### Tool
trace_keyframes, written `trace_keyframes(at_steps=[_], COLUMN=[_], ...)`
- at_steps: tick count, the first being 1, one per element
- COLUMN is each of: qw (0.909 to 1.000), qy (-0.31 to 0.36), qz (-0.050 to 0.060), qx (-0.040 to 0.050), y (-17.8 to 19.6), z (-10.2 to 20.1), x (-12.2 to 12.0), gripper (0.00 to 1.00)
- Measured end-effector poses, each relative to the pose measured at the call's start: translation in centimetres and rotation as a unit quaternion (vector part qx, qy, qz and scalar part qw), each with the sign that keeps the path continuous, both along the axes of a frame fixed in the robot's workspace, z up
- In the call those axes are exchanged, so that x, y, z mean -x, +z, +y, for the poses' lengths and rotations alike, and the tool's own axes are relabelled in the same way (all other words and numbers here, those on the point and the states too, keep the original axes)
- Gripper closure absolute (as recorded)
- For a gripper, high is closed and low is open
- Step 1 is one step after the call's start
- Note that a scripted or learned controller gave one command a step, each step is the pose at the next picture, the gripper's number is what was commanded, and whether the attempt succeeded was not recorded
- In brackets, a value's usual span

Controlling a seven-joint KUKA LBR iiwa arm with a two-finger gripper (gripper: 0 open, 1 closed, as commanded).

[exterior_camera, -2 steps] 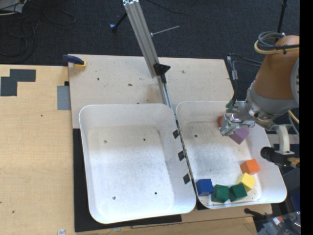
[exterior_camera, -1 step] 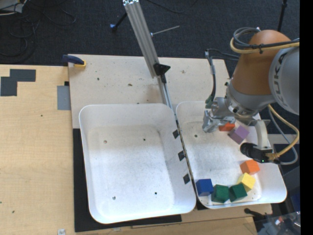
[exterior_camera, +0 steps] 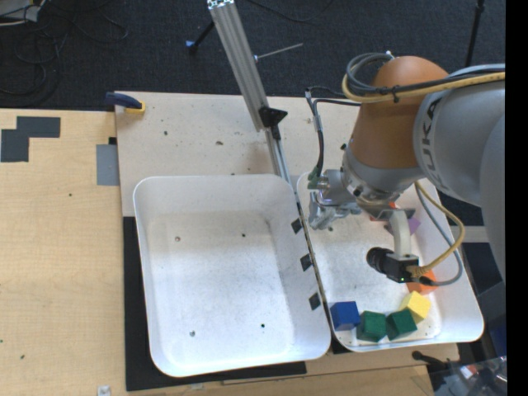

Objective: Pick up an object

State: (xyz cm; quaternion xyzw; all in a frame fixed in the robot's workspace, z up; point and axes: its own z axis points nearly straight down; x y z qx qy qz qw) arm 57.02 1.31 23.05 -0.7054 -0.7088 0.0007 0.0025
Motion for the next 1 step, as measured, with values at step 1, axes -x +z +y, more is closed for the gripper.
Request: trace_keyframes(at_steps=[1], qw=[1.0000], qy=[-0.001], qz=[-0.001], qx=[0.0006], y=[-0.10], z=[4.19], x=[-0.39], gripper=[1.00])
